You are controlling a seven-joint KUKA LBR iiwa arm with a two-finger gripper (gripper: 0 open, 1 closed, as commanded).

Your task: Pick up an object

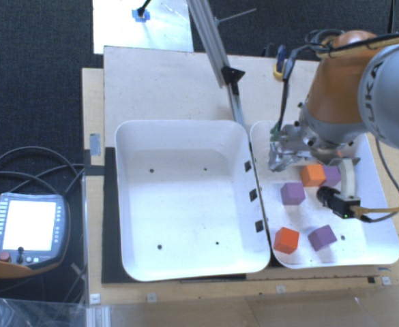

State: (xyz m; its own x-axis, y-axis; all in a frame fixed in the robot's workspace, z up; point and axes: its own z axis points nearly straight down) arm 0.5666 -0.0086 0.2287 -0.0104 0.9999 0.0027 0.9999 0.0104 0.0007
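Pincer (279, 157) state unclear; purple cubes (292, 193), orange cubes (286, 240) crowd right bin (383, 240).

I'm looking at a robotics lab: KUKA arm (363, 80) over a bench (165, 80) w/ two white bins (185, 131), teach pendant (25, 234) on dark carpet off the bench's left edge, cables trailing.

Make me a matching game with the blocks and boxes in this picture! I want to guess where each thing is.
Things:
1. orange cube at the front
2. purple cube at the front
3. left bin
4. handheld screen

Places:
A. beside the bench, at the picture's left
B. right bin, close to the wall between the bins
C. left of the bin with the cubes
D. right bin, right of an orange cube

Pairs: 1-B, 2-D, 3-C, 4-A
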